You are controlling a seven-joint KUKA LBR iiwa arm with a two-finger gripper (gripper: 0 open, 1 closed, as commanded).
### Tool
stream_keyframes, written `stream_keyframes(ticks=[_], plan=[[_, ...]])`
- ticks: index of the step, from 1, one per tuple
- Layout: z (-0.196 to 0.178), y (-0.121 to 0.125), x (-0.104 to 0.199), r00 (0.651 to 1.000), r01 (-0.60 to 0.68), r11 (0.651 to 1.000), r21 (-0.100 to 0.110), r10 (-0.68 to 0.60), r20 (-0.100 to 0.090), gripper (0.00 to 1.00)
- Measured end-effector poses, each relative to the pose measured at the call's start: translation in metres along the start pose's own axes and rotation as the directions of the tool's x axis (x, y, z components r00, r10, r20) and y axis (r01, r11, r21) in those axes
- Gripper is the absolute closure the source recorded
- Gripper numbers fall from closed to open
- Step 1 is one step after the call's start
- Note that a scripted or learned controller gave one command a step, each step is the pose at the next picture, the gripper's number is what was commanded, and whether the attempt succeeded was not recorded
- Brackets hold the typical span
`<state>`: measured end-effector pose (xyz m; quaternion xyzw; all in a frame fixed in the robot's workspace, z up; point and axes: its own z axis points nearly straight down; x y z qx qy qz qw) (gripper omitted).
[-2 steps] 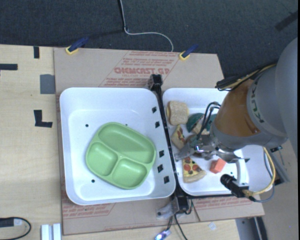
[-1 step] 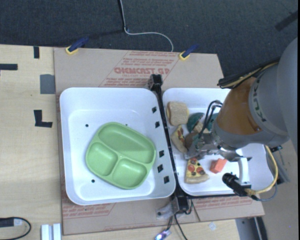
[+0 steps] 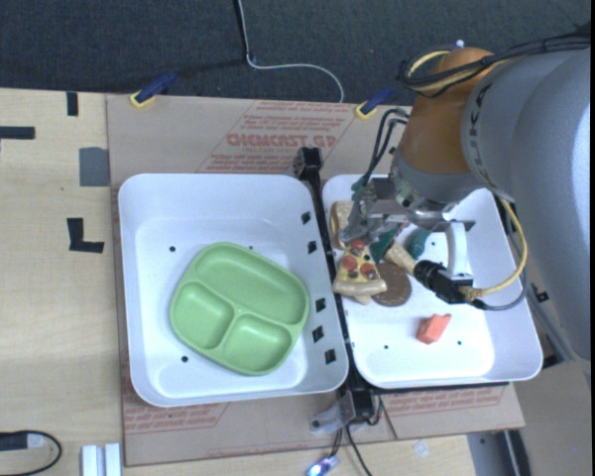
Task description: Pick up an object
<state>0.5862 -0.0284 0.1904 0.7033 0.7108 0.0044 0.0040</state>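
Several toys crowd my pincer (image 3: pixel 362 234) over the pizza slice (image 3: pixel 358 271); its state I cannot tell, and neighbours could spoil the grasp.

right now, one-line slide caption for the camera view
Grey arm's gripper low over toy pizza slice in right white bin; green divided plate left.

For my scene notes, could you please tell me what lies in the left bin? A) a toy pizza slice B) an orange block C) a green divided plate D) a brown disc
C: the green divided plate lies alone in the left bin.
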Motion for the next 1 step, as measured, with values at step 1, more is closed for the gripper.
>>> stream_keyframes(ticks=[1], plan=[[-0.0402, -0.0107, 0.0685, 1.000, -0.003, 1.000, 0.011, 0.003, -0.001, 1.00]])
